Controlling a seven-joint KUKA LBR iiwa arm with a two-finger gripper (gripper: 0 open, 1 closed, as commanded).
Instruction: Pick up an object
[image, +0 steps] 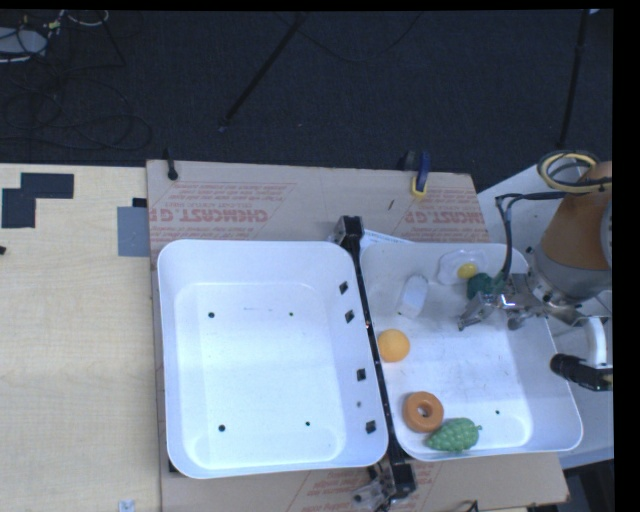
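Observation:
The right bin (560, 440) holds several small objects. An orange ball (393, 346) lies near its left wall. A brown ring (424, 410) and a green bumpy cluster (453, 435) sit at the front. A clear cup (413, 295) and a clear piece with a yellow spot (464, 268) lie toward the back. A teal object (480, 284) rests beside the yellow spot. My gripper (492, 322) hangs low over the bin's back right, just right of the teal object. It is open, with bare bin floor between its fingers.
The left bin (175, 300) stands beside the right one, with a black divider (365, 340) between them. Both rest on brown cardboard (250, 205). The arm's orange band (575, 235) and cables sit at the right edge.

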